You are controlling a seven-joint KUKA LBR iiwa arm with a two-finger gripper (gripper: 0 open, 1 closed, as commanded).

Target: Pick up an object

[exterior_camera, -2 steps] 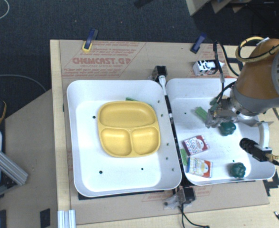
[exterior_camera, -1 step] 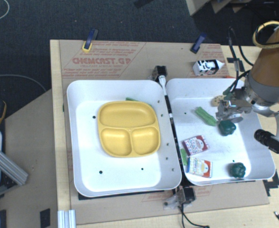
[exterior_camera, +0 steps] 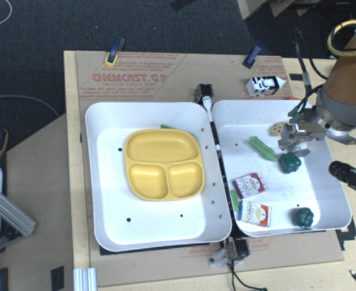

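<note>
My gripper [exterior_camera: 292, 143] hangs over the upper right part of the right bin [exterior_camera: 323, 190]. A teal rounded object [exterior_camera: 290, 163] lies right beneath it, close to or touching its tip. A light green pod-shaped piece [exterior_camera: 263, 148] sits just to the left. Further toward the front of the bin lie a red packet [exterior_camera: 249, 185], a white and red packet [exterior_camera: 254, 213] and a dark green lump [exterior_camera: 303, 217]. A small tan speckled piece [exterior_camera: 279, 128] rests behind the gripper, partly hidden by it.
The left bin [exterior_camera: 105, 180] holds a yellow divided plate [exterior_camera: 164, 163] with a green sliver [exterior_camera: 169, 127] behind it. A green strip [exterior_camera: 234, 200] lies against the right bin's left wall. A black and white object [exterior_camera: 264, 85] sits on the bench behind the bins.
</note>
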